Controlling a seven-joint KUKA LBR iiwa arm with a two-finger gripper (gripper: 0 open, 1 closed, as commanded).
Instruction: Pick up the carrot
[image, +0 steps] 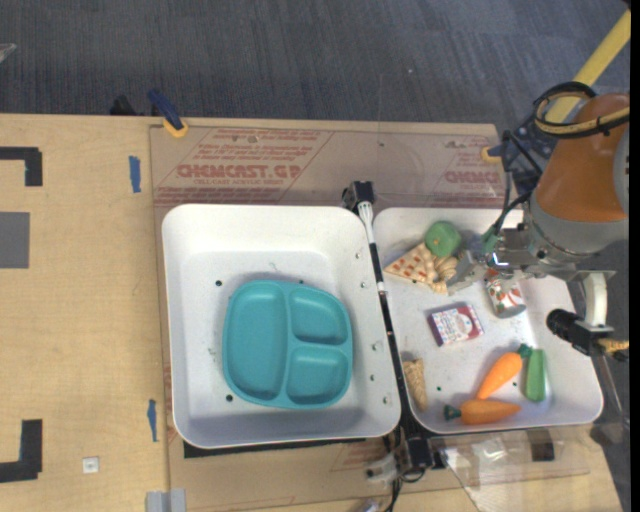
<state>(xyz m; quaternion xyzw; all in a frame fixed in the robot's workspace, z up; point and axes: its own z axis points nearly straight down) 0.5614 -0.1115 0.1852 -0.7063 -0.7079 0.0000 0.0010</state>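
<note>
An orange carrot (500, 374) with a green top lies tilted in the front right part of the right bin (580, 300). A second orange carrot-like piece (488, 410) with a dark green end lies flat just in front of it. My gripper (497, 268) hangs below the grey and orange wrist over the back of the right bin, well behind both orange pieces and touching neither. A small silver and red object (506, 298) sits right under the gripper.
The right bin also holds a green round fruit (443, 238), a pizza slice (420, 266), a purple packet (455, 324), a green pickle (536, 376) beside the carrot, and a bread piece (414, 378). A teal divided plate (288, 342) sits in the left bin (190, 300).
</note>
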